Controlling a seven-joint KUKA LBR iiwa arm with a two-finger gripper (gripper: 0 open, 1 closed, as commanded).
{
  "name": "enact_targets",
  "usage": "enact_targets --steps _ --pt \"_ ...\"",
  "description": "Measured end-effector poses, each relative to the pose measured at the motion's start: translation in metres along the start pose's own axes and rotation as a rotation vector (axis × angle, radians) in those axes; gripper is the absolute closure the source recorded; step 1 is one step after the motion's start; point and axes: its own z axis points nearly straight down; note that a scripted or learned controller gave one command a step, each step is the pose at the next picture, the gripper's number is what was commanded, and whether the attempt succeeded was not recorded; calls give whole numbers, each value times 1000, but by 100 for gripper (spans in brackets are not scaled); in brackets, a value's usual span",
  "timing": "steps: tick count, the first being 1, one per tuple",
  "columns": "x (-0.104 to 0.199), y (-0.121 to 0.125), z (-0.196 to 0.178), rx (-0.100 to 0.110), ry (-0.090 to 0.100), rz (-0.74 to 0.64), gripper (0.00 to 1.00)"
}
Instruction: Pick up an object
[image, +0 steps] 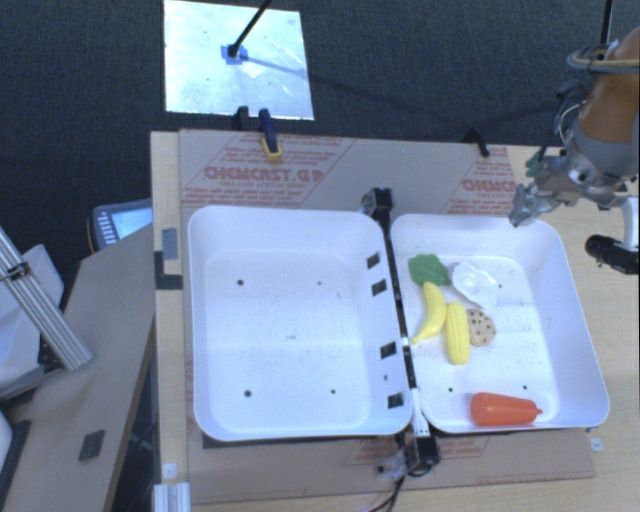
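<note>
We see the gripper (527, 207) above the right bin's (575, 300) far rim, jaws' state unclear; next, descend onto the banana (433, 312).

gripper (527, 207) above right bin (575, 330) rim | banana (433, 311), carrot (503, 408) inside

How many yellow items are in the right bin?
2. A banana lies near the bin's left wall, below a green piece. A corn cob lies just right of it, beside a cookie. A white object could hide something small.
</note>
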Motion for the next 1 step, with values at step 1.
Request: enact_targets --steps 1 --pt "81 2 -96 -6 3 -3 100"
